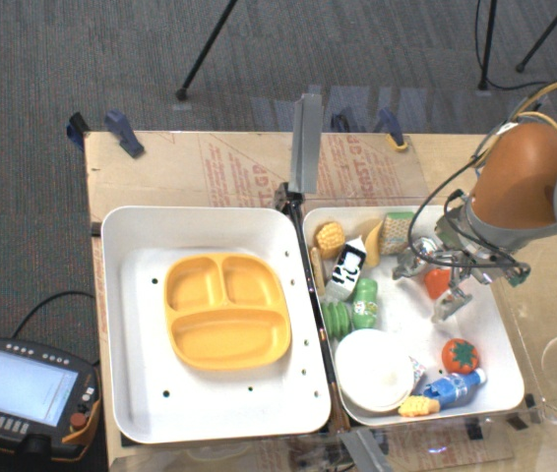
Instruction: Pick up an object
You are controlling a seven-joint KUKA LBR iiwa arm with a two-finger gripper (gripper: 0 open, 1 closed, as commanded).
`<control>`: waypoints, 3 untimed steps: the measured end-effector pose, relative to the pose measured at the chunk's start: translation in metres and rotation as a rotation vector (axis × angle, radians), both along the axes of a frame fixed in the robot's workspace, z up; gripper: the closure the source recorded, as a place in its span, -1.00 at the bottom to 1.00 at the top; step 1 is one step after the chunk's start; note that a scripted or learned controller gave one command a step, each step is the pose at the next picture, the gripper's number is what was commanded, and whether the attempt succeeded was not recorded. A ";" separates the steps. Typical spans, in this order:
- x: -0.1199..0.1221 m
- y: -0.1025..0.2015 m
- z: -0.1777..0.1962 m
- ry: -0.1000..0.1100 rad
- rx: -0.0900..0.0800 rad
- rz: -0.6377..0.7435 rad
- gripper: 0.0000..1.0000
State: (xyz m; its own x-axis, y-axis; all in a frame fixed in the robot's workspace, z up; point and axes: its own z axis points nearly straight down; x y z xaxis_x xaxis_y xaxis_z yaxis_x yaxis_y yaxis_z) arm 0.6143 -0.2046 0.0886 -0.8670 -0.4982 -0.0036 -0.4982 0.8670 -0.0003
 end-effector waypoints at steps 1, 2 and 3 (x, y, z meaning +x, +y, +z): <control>0.000 -0.001 0.000 -0.001 0.000 0.047 -1.00; -0.001 0.000 0.000 0.001 0.000 0.088 -1.00; 0.001 0.002 0.011 -0.004 0.002 0.090 1.00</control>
